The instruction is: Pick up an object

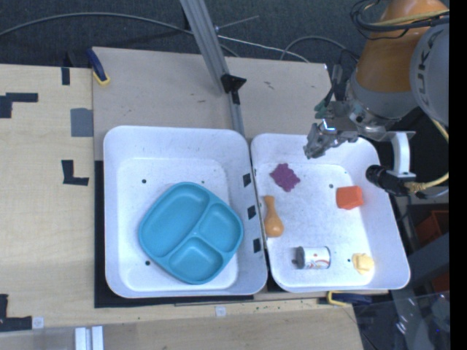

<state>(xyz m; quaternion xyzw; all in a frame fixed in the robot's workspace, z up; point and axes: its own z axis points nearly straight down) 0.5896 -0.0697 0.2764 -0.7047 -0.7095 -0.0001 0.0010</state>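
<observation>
No object has been lifted yet, so as far as the view shows the whole pick is left to do. The purple piece, a flat, knobbly-edged shape with a matt, soft look, lies on the floor of the right bin just below and to the left of the pincer, and it is the nearest candidate. The pincer hangs over the upper edge of that bin with nothing between its tips; I cannot tell how far apart they stand, because they read as one dark metal cluster.

Further below the pincer, near the bin's left wall, lies an orange-tan bottle-shaped thing, smooth and rounded with a narrow neck. Below and to the right of the pincer sits an orange block, boxy with flat faces, likely rigid plastic. Well below, near the front wall, a small white can with a dark end lies on its side, and just beside it to the right is a small yellow lump, too small to name.

Far to the pincer's left, the left bin holds a blue tray, glossy, with three rounded compartments. Both bins are shallow, white and speckled, resting on a pale wooden counter.
</observation>
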